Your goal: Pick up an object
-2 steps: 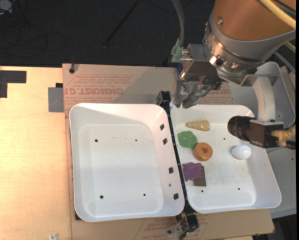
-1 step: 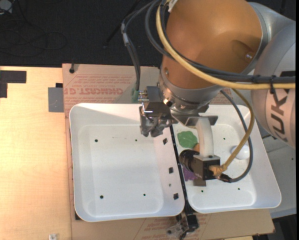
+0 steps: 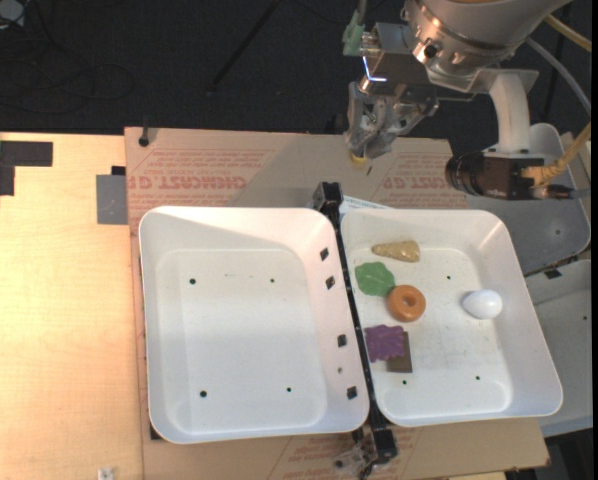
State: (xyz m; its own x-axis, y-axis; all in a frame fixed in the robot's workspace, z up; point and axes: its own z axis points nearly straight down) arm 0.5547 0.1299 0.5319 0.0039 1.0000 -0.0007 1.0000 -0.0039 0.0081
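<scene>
The right bin (image 3: 519, 268) holds a tan wedge-shaped piece (image 3: 396, 251), a green lump (image 3: 374, 279), an orange ring (image 3: 407, 303), a white egg-like ball (image 3: 482, 303), and a purple piece (image 3: 384, 341) with a small brown block (image 3: 400, 364) against it. My gripper (image 3: 370, 140) hangs high above the bench, behind the far edge of the right bin and clear of every object. Nothing shows between its fingers.
The left bin (image 3: 179, 258) lies beside the right one, joined by a black divider with clips (image 3: 341, 298). Both rest on brown cardboard (image 3: 229, 173) over a pale wooden bench (image 3: 49, 318). Black markers sit on the bench at far left.
</scene>
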